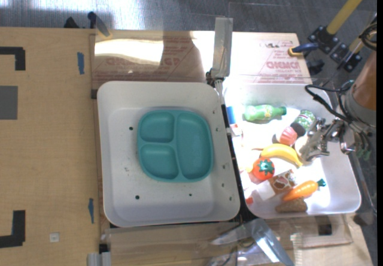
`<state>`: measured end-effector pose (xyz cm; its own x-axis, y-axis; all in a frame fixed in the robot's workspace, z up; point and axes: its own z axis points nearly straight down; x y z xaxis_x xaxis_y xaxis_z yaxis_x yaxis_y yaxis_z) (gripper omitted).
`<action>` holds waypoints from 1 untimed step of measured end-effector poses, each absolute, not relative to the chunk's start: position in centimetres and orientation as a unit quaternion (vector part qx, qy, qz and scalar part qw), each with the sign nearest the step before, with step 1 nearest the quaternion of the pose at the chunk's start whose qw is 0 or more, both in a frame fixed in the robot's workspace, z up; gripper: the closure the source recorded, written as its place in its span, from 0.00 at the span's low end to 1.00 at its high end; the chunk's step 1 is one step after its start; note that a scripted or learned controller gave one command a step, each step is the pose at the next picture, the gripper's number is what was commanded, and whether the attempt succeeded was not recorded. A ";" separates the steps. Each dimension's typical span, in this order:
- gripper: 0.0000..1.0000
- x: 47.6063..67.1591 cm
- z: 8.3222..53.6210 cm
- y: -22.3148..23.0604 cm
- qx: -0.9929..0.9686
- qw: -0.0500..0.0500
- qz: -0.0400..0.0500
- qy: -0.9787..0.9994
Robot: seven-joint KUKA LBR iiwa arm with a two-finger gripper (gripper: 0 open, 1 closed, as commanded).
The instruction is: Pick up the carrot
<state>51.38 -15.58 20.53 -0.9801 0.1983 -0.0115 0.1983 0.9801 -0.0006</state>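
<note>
Found small orange toy carrot with green tip [303, 189] at lower right of frame, inside right white bin [350, 193], just below yellow plastic banana [281, 153]. Noted metal two-finger gripper [313, 144] hovering above-right, apparently pre-grasp. Could not determine jaw state.

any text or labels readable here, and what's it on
Red print on the cardboard sheet behind the right bin: too blurred to read.
Fainter red print on the cardboard behind the left bin: unreadable.
Green bottle label: too small to read.
</note>
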 end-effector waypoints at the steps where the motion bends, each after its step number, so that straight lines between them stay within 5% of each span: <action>1: 1.00 49.9 33.0 -21.8 0.047 0.007 -0.003 0.999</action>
